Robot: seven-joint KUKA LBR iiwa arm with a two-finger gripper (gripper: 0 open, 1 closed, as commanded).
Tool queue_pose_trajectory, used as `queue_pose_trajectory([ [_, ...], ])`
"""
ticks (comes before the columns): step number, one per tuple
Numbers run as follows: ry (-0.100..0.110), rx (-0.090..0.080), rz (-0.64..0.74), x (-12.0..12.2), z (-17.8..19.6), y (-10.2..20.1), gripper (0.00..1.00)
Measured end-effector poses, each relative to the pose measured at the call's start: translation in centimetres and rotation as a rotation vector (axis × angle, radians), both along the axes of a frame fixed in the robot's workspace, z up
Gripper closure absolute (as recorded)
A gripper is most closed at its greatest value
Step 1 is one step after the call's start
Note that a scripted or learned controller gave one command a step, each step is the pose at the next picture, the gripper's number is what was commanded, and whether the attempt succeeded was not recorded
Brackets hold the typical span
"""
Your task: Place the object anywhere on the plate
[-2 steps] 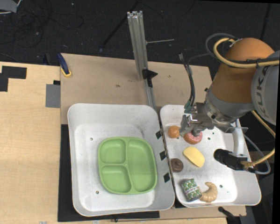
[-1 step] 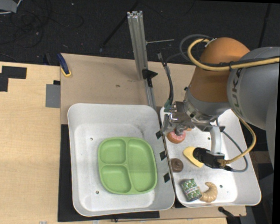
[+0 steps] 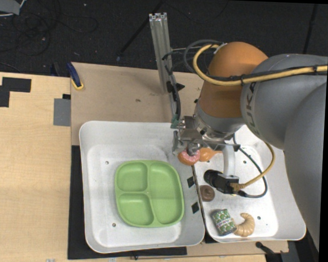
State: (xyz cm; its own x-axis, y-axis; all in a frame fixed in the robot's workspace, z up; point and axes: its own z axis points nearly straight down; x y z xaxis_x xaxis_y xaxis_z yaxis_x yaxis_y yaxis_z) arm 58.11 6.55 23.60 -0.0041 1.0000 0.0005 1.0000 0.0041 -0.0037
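Just beyond the far right corner of the green plate (image 3: 148,194), my gripper (image 3: 189,154) pinches a pink-and-orange object (image 3: 195,155) and holds it clear of the 2 bins (image 3: 97,151), so it can travel left and drop into any compartment.

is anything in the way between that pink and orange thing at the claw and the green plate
Nothing visible. The pink and orange object sits at the claw just past the green plate's upper right corner, with bare white bin floor between them. The plate's compartments hold nothing.
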Motion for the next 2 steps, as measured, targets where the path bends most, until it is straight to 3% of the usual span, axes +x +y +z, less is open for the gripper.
queue_pose_trajectory([
  [1,0.0,0.0,0.0,1.22,-1.36,4.95,1.0],
  [2,0.0,-0.002,-0.002,1.19,-1.29,4.76,0.0],
])
